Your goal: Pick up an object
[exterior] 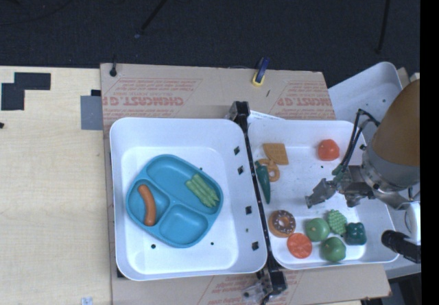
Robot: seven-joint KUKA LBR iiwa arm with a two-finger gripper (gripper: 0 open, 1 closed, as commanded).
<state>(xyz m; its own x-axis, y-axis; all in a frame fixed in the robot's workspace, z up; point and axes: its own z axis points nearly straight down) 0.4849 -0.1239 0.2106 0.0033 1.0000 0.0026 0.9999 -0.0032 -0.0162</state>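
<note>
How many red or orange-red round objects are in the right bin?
2: one red ball near the far right of the right bin, one red-orange piece at its near edge, beside the donut. The arm may hide others.

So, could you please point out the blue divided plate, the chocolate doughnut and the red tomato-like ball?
blue divided plastic plate (180, 227): camera view, bare lower compartment.
chocolate-frosted toy doughnut (282, 223): camera view, frosted ring.
round red tomato-like ball (328, 149): camera view, its centre.

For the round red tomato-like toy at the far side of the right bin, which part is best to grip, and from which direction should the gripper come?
Grip the round red tomato-like toy across its widest middle, coming straight down from above. It looks rounded with no handle, so any opposite pair of sides should serve. It lies apart from the other toys, with bare floor of the right white bin around it, so the gripper likely has room on both sides.
</note>
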